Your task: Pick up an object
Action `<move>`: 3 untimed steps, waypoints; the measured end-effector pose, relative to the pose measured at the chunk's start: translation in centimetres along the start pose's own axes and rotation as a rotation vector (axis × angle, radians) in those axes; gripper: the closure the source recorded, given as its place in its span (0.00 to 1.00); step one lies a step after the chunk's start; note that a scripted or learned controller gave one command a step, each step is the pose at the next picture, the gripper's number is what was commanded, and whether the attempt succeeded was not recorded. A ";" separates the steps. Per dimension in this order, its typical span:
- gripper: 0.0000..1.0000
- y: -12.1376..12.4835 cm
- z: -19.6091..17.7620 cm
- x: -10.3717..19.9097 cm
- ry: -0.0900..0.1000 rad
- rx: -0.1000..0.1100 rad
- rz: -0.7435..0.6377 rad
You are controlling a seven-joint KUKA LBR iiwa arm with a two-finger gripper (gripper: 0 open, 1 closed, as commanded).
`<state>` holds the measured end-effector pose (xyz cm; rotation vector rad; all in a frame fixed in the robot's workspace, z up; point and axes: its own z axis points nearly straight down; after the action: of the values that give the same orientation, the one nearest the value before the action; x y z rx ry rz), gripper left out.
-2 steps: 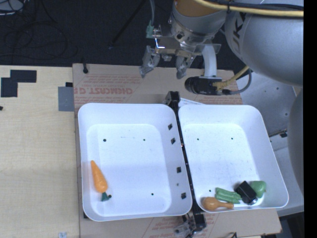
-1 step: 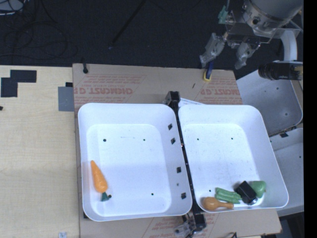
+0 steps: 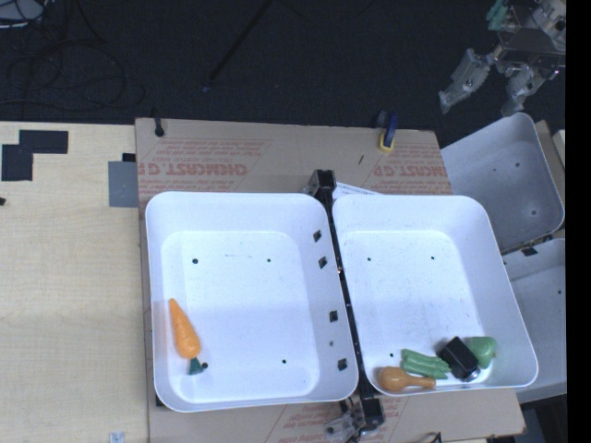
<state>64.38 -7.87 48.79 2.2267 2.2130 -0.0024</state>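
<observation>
An orange toy carrot (image 3: 184, 330) with a small green top lies near the front-left wall of the left bin (image 3: 231, 212). In the front-right corner of the right bin (image 3: 416, 215) a cluster of things sits together: an orange gourd-shaped toy (image 3: 404, 379), a green pod (image 3: 425, 364), a black block (image 3: 459, 358) and a green piece (image 3: 483, 347). My gripper (image 3: 489, 83) hangs high at the top right, beyond the bins and well away from every object. Its fingers are spread open with nothing between them.
Both bins rest on a cardboard sheet (image 3: 277, 160) with a small blue and yellow clamp (image 3: 388, 133) at its back edge. A grey metal plate (image 3: 503, 169) stands to the right of the right bin. Black clips (image 3: 334, 284) run along the seam between the bins.
</observation>
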 end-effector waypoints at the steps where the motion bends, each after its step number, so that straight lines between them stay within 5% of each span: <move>1: 0.00 0.0 -5.3 -8.2 -0.001 -0.002 0.001; 2: 0.00 0.1 -4.9 -13.8 0.001 0.004 -0.002; 3: 0.00 0.2 -4.9 -13.3 0.004 0.004 -0.015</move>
<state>64.46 -21.12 53.72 2.2136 2.2341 -0.0031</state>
